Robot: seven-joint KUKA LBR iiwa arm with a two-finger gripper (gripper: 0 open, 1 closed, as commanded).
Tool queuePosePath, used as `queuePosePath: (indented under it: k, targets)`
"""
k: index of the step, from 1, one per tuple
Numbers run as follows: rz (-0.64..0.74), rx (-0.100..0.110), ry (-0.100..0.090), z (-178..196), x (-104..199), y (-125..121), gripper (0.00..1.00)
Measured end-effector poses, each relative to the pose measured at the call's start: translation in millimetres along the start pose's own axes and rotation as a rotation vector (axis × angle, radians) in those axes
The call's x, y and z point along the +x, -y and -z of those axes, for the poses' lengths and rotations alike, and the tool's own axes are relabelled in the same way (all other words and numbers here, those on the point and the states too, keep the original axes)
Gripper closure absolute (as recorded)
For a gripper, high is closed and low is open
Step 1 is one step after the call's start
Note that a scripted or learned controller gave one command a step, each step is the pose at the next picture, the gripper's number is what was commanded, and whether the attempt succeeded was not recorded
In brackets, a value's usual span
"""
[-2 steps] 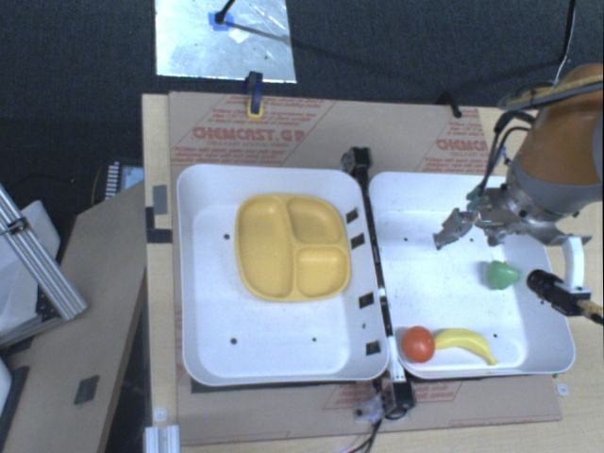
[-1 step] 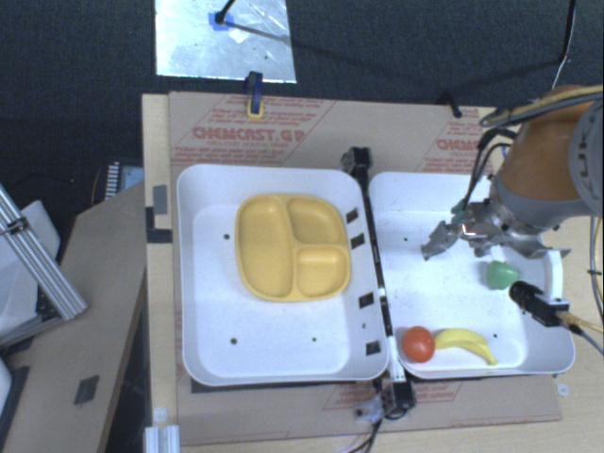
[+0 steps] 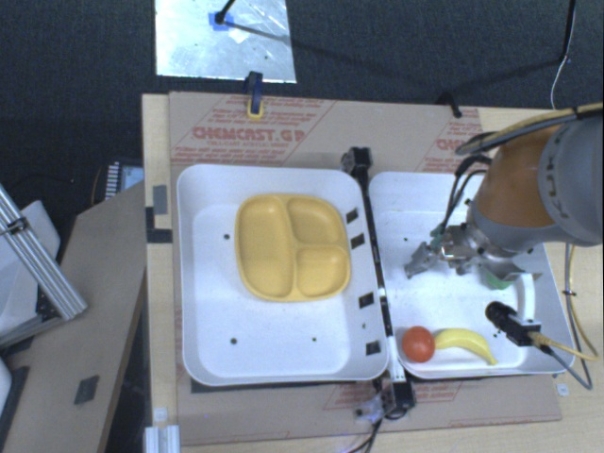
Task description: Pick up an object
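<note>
Reaching in from the right, the grey arm with its orange band hangs over the right bin [image 3: 415, 192], and its gripper [image 3: 427, 258] sits low above the middle of that bin's floor, pointing toward the divider between the two bins. Whether the gripper is spread or closed cannot be told at this size, and nothing can be seen held in it.

Two loose things lie along the right bin's near edge, well apart from the gripper: a red tomato [image 3: 418, 344] close to the near-left corner, and a yellow banana [image 3: 466, 344] just beside it on the right, its tip touching or almost touching the tomato. A green object [image 3: 494, 276] peeks out from under the wrist, mostly hidden.

A yellow divided plate [image 3: 291, 246] lies flat in the middle of the left bin [image 3: 203, 281].
</note>
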State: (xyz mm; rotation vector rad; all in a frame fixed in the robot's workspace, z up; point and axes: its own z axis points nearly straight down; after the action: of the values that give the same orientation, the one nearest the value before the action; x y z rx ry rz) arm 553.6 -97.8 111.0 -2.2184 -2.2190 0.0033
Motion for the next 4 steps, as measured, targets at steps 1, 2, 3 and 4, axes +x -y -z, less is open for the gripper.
queuePosePath:
  k: [1,2,3,4]
  targets:
    - [0.0,-0.002,0.001,-28.1,0.4,-0.1,0.0]
    - [-0.001,-0.007,0.002,-15.9,0.0,-1.4,1.0]
    - [0.004,-0.011,0.002,44.1,8.3,-0.9,1.0]
    - [0.003,-0.011,0.003,93.3,-1.2,-0.6,1.0]
